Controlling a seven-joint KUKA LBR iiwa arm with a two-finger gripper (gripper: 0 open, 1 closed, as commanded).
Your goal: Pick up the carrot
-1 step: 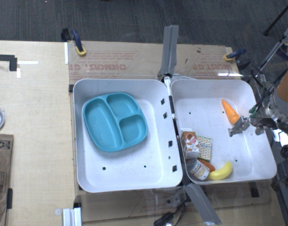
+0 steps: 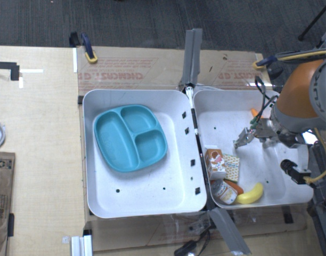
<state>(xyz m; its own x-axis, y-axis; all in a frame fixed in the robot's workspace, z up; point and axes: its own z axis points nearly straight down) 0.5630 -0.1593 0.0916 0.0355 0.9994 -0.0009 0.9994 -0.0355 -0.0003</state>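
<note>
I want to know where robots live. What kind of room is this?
Probably a robot test lab: a robot arm reaches over two white bins, toy food like a banana lies inside, and clamps hold the bench.

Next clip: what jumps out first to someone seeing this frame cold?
The blue divided plate lies alone in the left bin. The grey arm with its orange band reaches from the right over the right bin, its gripper above the bin's middle. A banana, a can and small cartons cluster in that bin's near left corner.
</note>
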